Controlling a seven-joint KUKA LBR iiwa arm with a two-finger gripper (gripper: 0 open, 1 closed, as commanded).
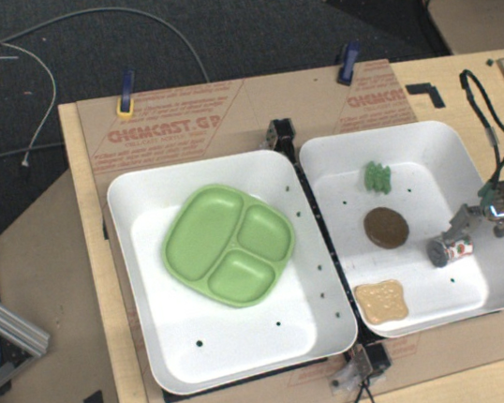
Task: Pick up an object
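Note:
The right bin [442, 142] holds three small things. A green toy piece [378, 177] lies near its back, a brown round disc [385, 227] near its middle, and a tan toast-like slice [381, 301] at its front left corner. My gripper [449, 249] reaches in low over the bin's right side, a short way right of the brown disc and apart from it. A small grey and red-white part shows at its tip; I cannot tell whether anything is held there.
The left bin [158, 325] carries a green divided plate [228, 244]. A black divider with clamps [281, 131] runs between the bins. Blue clips [127, 86] pin the cardboard at the back. Cables [485, 116] hang by the right bin's rim.

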